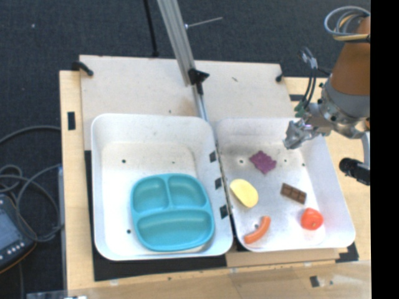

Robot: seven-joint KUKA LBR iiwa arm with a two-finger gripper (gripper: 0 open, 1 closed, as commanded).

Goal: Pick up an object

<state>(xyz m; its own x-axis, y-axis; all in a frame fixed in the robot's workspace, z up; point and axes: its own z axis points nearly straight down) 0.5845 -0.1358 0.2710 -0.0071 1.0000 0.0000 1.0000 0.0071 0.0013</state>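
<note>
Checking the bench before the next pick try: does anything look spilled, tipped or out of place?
Nothing stands out. The teal divided plate lies flat in the left bin; the small items sit apart in the right bin.

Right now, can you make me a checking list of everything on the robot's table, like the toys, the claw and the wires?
Surface: wooden bench bearing two shallow white bins, left bin and right bin.
Job's things: in the right bin, a purple block, yellow lemon-shaped toy, brown chocolate-like bar, red-orange round toy and orange sausage-shaped toy.
Clutter: teal divided plate in the left bin.
Grippers: grey two-finger gripper above the right bin's far right corner, nothing seen held.
Cables: black cables on the floor at left; loops on the arm.
Surroundings: dark carpet; slanted metal pole.
</note>
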